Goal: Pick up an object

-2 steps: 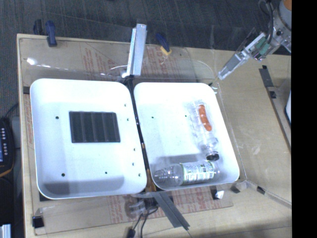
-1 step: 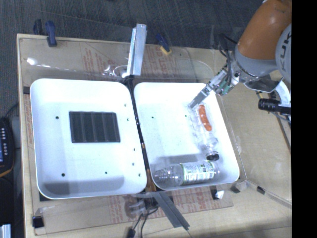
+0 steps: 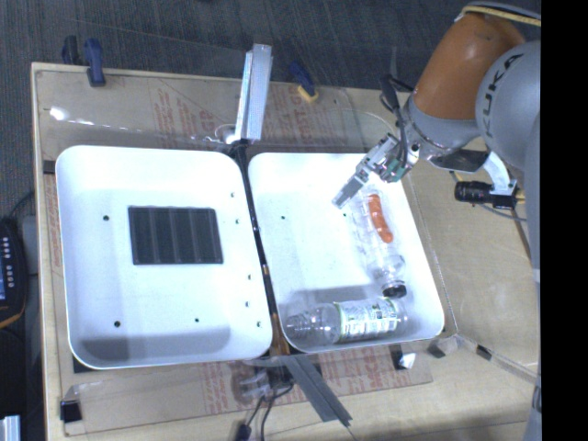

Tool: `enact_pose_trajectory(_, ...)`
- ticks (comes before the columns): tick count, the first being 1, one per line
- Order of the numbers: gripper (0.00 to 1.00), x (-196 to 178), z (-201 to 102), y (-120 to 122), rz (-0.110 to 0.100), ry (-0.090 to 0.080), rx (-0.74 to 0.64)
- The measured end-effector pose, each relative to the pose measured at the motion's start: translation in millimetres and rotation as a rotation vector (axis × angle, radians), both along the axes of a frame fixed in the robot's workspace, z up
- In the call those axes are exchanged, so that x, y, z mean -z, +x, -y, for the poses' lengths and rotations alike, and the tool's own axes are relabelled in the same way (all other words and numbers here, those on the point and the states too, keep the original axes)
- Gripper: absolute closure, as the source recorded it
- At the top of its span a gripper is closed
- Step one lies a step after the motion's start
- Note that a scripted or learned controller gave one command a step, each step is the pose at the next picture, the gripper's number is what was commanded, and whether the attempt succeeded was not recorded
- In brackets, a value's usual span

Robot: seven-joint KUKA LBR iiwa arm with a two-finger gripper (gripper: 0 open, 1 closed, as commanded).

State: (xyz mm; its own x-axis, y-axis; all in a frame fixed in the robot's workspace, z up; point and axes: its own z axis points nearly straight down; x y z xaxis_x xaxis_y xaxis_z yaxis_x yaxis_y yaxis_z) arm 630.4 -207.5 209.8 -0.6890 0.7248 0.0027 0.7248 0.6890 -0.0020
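You'll find a clear bottle with an orange insert [image 3: 377, 232] in the right bin [image 3: 303, 246], toward its far right side. The pincer [image 3: 354, 191] hovers just beside the bottle's top end, fingers spread, gripping nothing.

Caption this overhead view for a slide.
Gripper poised over right bin holding two clear bottles; dark ribbed tray in left bin.

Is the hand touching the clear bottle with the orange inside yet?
Cannot tell. In the camera view the hand sits right at the top end of the clear bottle in the right bin, overlapping it from above, so neither contact nor a gap is plain.
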Motion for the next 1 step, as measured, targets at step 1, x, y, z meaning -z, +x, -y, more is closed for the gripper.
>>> enact_pose_trajectory(1, 0.00, -10.1, -0.3, 7.0, 0.004, -0.002, -0.155)
